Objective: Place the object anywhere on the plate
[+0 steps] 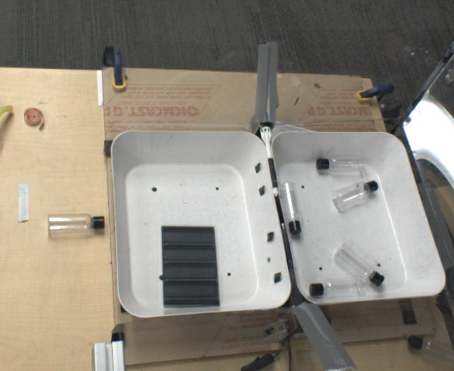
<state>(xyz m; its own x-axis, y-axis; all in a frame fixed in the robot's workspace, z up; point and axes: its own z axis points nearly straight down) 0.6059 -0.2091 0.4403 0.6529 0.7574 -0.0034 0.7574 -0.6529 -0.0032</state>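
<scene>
Though the gripper's state cannot be told, vials [355,195] at frame right look light, slippery; grasp mid-body, toward plate [189,267].

two bins [127,207], six vials [355,196], one black plate [189,267]

**Bench and what rests on it**

A pale wooden bench [42,284] is seen, its right part covered by a brown cardboard sheet [211,103] held at the far edge by two clamps. Two shallow white bins are set side by side on the cardboard: the left bin [123,230] and the right bin [412,207]. On the bare wood to the left, a clear vial with a black cap [76,223] lies on its side, near a small white strip [23,203]. Farther away, a small round brown disc [32,117] is found.
</scene>
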